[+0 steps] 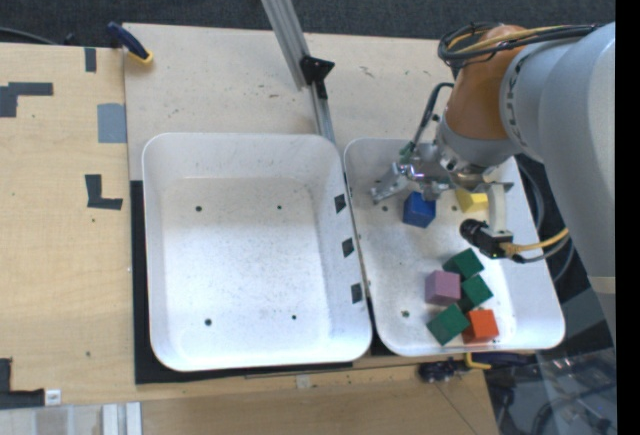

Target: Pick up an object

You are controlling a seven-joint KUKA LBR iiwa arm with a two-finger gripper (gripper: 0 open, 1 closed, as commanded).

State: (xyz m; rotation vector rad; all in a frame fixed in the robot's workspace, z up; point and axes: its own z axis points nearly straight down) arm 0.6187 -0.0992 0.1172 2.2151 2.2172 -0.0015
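My gripper (408, 181) hangs low over the upper part of the right bin (390, 323), at the end of the grey arm with its orange band. A blue cube (419, 212) sits just below and to the right of it, touching or nearly touching the gripper's metal parts. A yellow block (472, 201) lies to the right, partly hidden under the wrist. Lower in the bin a purple cube (443, 286), an orange cube (482, 324) and three green blocks (465, 263) (477, 291) (449, 325) are bunched together.
The left bin (245, 253) adjoins the right one along a shared rim. A slanted metal rail (290, 28) runs from the top down to the bins' junction. Black cables (500, 243) loop off the wrist above the right bin's edge.
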